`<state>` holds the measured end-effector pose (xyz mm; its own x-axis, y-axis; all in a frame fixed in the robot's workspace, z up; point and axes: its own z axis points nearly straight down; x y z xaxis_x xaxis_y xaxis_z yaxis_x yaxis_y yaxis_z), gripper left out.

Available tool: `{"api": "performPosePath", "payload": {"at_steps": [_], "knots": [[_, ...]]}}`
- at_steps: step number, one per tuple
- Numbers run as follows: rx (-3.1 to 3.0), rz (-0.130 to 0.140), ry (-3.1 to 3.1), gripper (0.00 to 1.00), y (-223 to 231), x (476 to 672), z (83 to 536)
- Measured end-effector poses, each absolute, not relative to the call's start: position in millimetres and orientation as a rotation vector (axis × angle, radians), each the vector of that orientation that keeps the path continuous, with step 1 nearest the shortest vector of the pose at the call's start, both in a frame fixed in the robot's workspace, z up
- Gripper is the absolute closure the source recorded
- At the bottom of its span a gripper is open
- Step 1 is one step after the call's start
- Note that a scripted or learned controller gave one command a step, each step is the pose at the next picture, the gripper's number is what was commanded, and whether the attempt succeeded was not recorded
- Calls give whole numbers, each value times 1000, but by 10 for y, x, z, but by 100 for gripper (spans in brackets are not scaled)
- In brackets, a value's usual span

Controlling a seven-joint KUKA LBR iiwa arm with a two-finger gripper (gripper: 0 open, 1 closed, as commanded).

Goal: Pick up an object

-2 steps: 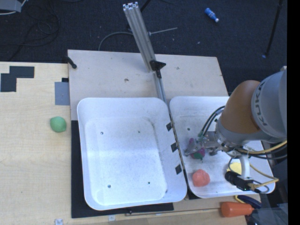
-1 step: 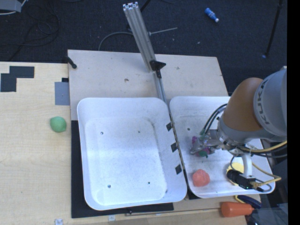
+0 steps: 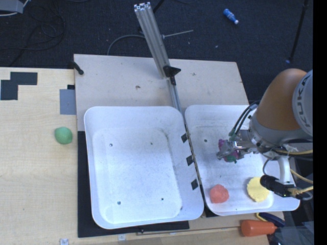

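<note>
**End effector low in the right bin, its grip unreadable**

A red object [image 3: 219, 193] and a yellow object [image 3: 257, 189] lie near the front of the right bin [image 3: 207, 121], the yellow one partly covered by arm hardware. The end effector [image 3: 228, 151] hangs above them over the bin floor; whether it grips anything cannot be told. A green ball [image 3: 63, 135] sits on the surface [image 3: 30, 162], far left.

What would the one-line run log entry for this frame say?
arm: over right bin | gripper: low, finger state unclear | in bin: red object, yellow object | outside: green ball
</note>
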<state>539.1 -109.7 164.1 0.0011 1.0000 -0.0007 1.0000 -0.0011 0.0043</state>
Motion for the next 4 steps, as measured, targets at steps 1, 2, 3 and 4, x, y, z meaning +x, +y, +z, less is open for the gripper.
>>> {"api": "performPosePath", "payload": {"at_steps": [1, 2, 3, 4], "knots": [[2220, 3, 2218, 100, -1123, 5404, 2257], [2221, 3, 2219, 100, -1129, 5408, 2623], [2219, 0, 2224, 100, -660, 5614, 2664], [2220, -1, 2224, 100, -267, 5815, 2544]]}}
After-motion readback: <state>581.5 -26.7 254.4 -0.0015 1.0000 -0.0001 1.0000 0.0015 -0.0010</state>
